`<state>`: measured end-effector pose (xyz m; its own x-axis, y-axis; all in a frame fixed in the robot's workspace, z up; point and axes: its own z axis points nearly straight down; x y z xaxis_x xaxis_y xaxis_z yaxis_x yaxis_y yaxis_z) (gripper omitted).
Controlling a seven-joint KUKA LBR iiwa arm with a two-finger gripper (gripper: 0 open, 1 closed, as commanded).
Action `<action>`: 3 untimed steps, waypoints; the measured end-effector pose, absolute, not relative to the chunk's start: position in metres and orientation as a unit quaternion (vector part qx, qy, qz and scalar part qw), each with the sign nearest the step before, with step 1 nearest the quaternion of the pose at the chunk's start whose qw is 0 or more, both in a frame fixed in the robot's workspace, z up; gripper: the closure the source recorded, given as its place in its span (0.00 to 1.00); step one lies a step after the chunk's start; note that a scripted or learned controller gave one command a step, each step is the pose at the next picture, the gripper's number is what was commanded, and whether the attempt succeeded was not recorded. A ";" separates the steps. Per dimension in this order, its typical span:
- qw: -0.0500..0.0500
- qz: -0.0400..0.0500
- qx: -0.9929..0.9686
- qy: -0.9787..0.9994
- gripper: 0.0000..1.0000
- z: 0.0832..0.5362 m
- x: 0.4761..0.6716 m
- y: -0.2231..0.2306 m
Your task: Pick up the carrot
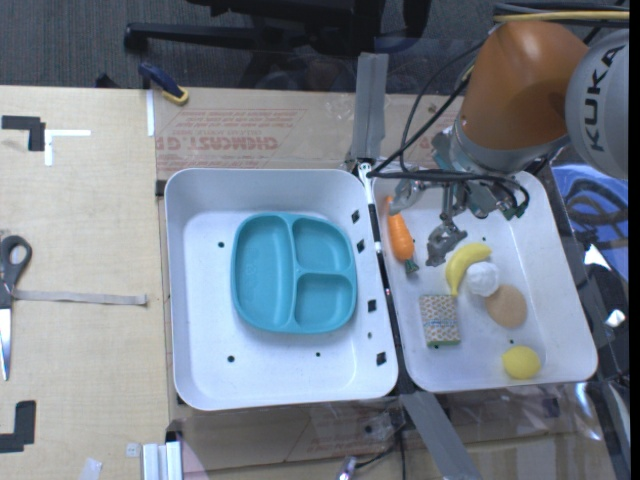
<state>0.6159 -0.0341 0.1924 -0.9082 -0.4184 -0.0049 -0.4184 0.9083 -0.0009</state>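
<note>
Approach step: my claw (440,245) hangs right of the carrot (400,236), grip state unclear; next, shift left, descend.

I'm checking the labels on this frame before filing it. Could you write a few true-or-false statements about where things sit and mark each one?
1. The carrot lies in the right bin, near its left wall. True.
2. The teal plate sits in the right bin. False: it is in the left bin.
3. The carrot is held between the jaws of the gripper. False: it lies on the bin floor, left of the gripper.
4. A banana lies in the same bin as the carrot. True.
5. The scissors lie inside the left bin. False: they are on the bench, outside it.
</note>
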 end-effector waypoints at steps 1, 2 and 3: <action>0.003 0.000 -0.321 0.947 0.00 0.193 0.619 -0.037; 0.002 0.000 -0.328 0.945 0.00 0.193 0.567 -0.071; 0.003 0.000 -0.366 0.931 0.00 0.193 0.571 -0.025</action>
<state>0.5709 -0.0248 0.1928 -0.7317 -0.6816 -0.0048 -0.6816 0.7317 -0.0019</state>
